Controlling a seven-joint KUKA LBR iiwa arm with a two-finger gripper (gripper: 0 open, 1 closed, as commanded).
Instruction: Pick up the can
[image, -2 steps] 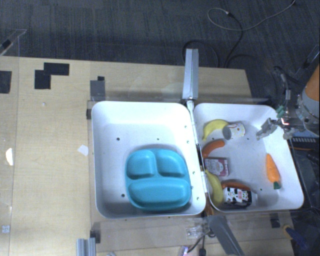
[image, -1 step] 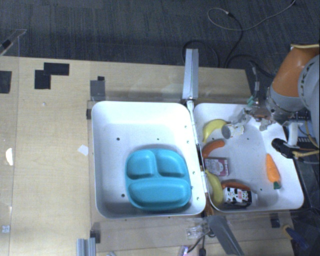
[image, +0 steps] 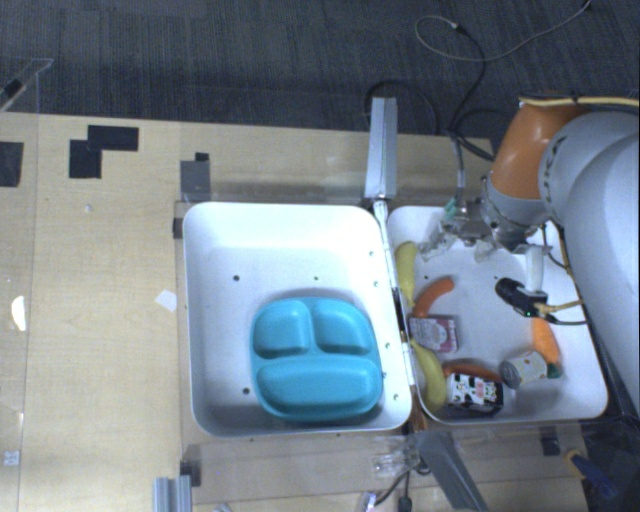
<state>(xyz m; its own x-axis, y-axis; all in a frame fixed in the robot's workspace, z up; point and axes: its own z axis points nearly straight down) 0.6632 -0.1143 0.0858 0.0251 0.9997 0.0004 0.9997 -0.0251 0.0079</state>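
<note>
The can (image: 525, 369) is seen lying on its side near the front right corner of the right bin (image: 590, 405), just beside a carrot (image: 545, 341). The end effector (image: 462, 235) is held over the bin's far end, well apart from the can; whether it is spread or closed cannot be told. A blue divided tray (image: 316, 357) is seen in the left bin (image: 215, 260).

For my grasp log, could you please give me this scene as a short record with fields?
target: small grey metal can lying on its side, right bin's near right corner
end effector: above right bin's far end, apart from the can
right white bin: yellow bananas, orange carrot, dark packet
left white bin: blue three-compartment plastic tray
</note>
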